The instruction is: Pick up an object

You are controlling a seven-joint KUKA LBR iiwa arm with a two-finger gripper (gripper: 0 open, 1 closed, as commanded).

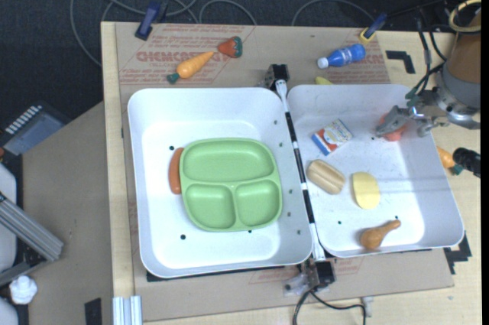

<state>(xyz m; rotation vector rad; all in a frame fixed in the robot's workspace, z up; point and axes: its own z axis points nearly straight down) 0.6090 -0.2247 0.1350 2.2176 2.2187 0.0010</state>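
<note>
Judging the target: a small red-orange object [392, 134] lies at the far right part of the right bin [428, 232], right beneath the hand [403, 121]; it is the likeliest thing to be picked, though most of it is hidden and its kind cannot be told.
How it should handle: it looks small and light, probably a plastic toy, so stiff and a little slick; a pinch across its narrow width would seem safest.
Hand state: the metal fingers stand apart, straddling the red-orange object; whether they touch it cannot be told, and nothing shows it lifted.
Arm: grey, reaching in over the right edge of the tabletop [114, 163], wrist above the bin's far right corner.
Other choices in the right bin: a red, white and blue packet [331, 137] near the middle far side, flat and thin, hard to pinch; a bread roll [325, 177] near the left wall, rounded and likely firm; a yellow block [366, 190] just beside it, smooth; a brown drumstick [378, 232] near the front wall, easiest by its thin end.
Left bin [153, 239]: a green divided plate [229, 183] sits in its middle, with a sausage [176, 170] touching the plate's left rim.
Far edge of the tabletop: a carrot [194, 63], a strawberry [231, 47] and a blue bottle [343, 56] lie outside the bins.
Risk: a rounded plastic piece may squirt out if the fingers close off-centre.
</note>
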